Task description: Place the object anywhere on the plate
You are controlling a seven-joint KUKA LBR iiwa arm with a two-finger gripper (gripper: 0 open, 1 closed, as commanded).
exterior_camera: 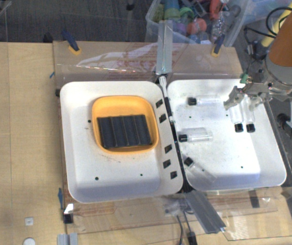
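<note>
Even, diffuse overhead light; scene bright, no hard shadows. Both white bins [222, 175] run near overexposed, surface detail washed out, the right one worst. Soft narrow shadow under the yellow plate [101, 106] rim and along the divider between bins. Faint glare streaks on the clear plastic sheet [110, 57] behind the bins. Wooden table [18, 137] evenly lit, grain readable. Overall resolution low, edges slightly soft. The arm's orange band [288, 40] at right edge blurred. Background floor dim, noisy.
</note>
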